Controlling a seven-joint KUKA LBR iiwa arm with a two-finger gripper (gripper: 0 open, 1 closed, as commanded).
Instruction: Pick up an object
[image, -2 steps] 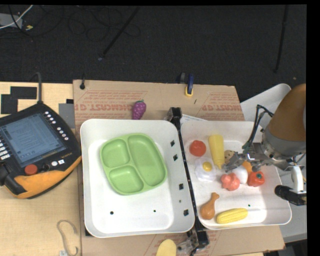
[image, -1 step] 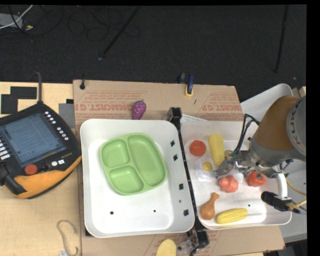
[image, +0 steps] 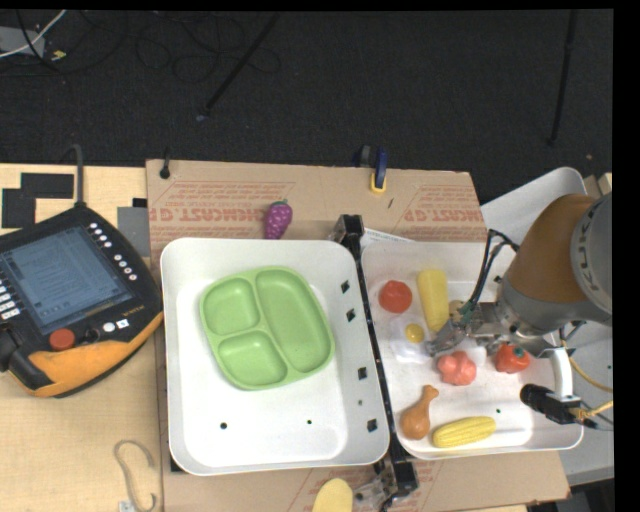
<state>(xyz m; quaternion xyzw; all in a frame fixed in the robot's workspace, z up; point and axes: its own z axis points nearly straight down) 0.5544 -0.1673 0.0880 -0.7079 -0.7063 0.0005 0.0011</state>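
Observation:
The right bin (image: 540, 440) holds several toy foods: a red tomato (image: 395, 296), an upright yellow piece (image: 433, 297), a small yellow bit (image: 414, 332), a pink-red fruit (image: 458, 369), a red piece (image: 512, 357), a drumstick (image: 420, 410) and a yellow corn cob (image: 462, 432). My gripper (image: 449, 342) reaches in from the right and is low in the bin. It sits just above the pink-red fruit, between that and the upright yellow piece. Nothing shows as lifted.
The left bin (image: 190, 420) carries a green divided plate (image: 265, 326). A purple grape bunch (image: 277, 218) lies on the cardboard behind it. A yellow item (image: 333, 495) sits below the bins. A teach pendant (image: 70, 290) lies at the far left.

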